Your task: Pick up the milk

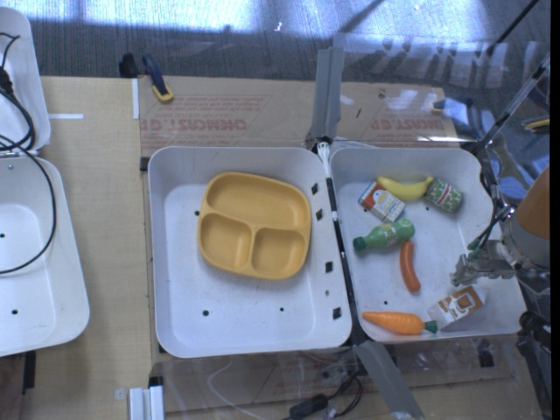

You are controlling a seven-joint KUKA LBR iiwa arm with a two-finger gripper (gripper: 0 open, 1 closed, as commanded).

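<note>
Jaws: we cannot tell how they stand; the gripper [479, 268] is a blur of metal parts at the right bin's right edge, and we see nothing between its parts.
Gripper position: we see it just above and beside the milk, close to touching, though we cannot say whether it makes contact.
Milk: we take the small white and brown carton [457, 307] for the milk; it lies tilted at the right bin's near right corner, against the bin's right wall.
Carrot: the orange carrot [398, 323] lies along the near edge of the right bin [350, 261], its green end pointing at the milk, just beside it.
Sausage: we see a red-orange sausage [409, 267] near the bin's middle, lying near to far.
Green bottle: a green bottle [385, 236] lies on its side left of the sausage, toward the bin's left edge.
Second carton: a red and white carton [382, 203] lies further back, toward the far left corner.
Banana: the yellow banana [404, 186] lies at the far edge, touching that carton.
Can: a green can [444, 196] sits just right of the banana, toward the far right corner.
Left bin: we see the left bin [175, 261] bearing a yellow divided plate [255, 225] in its far half.
Arm: part of the arm [535, 217] shows beyond the right bin's right edge.
</note>
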